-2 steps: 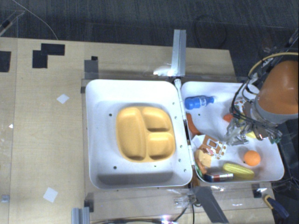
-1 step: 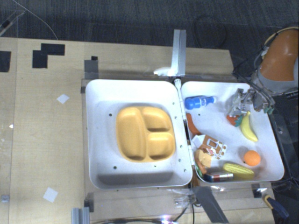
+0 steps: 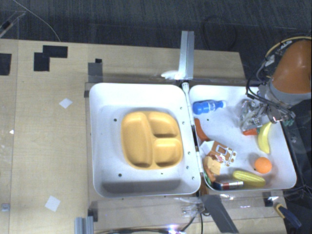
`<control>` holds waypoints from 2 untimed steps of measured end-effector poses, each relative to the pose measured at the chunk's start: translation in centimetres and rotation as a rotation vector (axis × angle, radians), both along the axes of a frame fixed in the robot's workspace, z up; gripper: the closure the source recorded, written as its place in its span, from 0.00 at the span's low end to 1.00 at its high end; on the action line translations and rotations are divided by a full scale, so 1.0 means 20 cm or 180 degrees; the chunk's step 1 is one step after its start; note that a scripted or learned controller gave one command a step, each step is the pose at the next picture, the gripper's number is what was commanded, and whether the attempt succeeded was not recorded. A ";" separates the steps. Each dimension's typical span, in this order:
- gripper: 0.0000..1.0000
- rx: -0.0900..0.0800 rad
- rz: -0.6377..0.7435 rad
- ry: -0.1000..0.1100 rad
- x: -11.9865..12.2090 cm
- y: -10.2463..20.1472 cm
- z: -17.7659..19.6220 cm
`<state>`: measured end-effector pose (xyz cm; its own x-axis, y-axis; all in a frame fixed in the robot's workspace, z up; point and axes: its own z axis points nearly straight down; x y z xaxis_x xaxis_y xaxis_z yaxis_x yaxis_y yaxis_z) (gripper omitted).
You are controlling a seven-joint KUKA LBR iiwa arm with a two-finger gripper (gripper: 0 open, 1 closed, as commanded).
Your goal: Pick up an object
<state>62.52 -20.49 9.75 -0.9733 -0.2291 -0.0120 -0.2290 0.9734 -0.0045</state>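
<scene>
My gripper hangs over the upper right part of the right bin, below the arm's orange band. A small red-orange object lies right under its tip; whether they touch is unclear. A yellow banana lies just to the right of the gripper. To its left lies a blue bottle. Nearer the front lie an orange ball, a yellow corn cob, a dark marker, a patterned snack pack and a red-orange sausage-like piece.
The left bin holds a yellow compartment tray. A metal post stands behind the seam between the bins. Cables loop around the wrist at the right. Wooden bench extends to the left.
</scene>
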 end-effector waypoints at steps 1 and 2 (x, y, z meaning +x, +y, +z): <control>1.00 -0.0006 0.0006 -0.0042 0.02 0.00 0.07; 1.00 -0.0005 0.0467 -0.0006 0.08 0.27 -0.04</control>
<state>64.13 -15.00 9.00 -0.9294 -0.3689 -0.0133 -0.3688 0.9295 -0.0065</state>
